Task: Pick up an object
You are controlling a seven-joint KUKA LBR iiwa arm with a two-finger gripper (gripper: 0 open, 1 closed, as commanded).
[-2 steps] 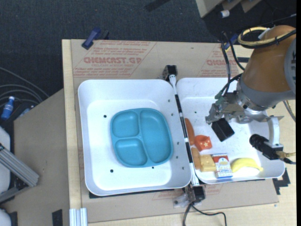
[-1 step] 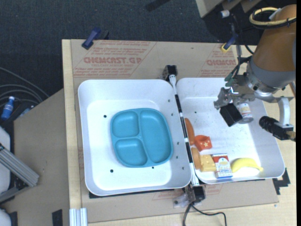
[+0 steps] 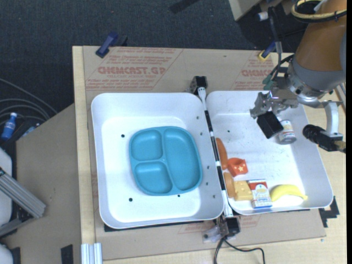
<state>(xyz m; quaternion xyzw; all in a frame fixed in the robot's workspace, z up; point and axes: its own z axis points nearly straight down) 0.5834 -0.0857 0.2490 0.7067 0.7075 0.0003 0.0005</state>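
Arm (image 3: pixel 322 43) comes in from the upper right, wrist angled down over the right bin (image 3: pixel 313 164). Gripper (image 3: pixel 269 122) hangs above the bin's upper middle, black tip pointing down-left; can't tell from this angle if it's open or closed, and nothing is visibly gripped. Small can (image 3: pixel 285 132) lies just right of the gripper, near it; contact unclear. Remaining items sit well below the gripper, near the bin's front edge: orange stick (image 3: pixel 221 150) and red block (image 3: pixel 237 166) down-left, tan block (image 3: pixel 235 188) and box (image 3: pixel 260 193) below, banana (image 3: pixel 287 191) down-right. Blue tray (image 3: pixel 164 159) in the left bin (image 3: pixel 110 147), far left of the gripper.
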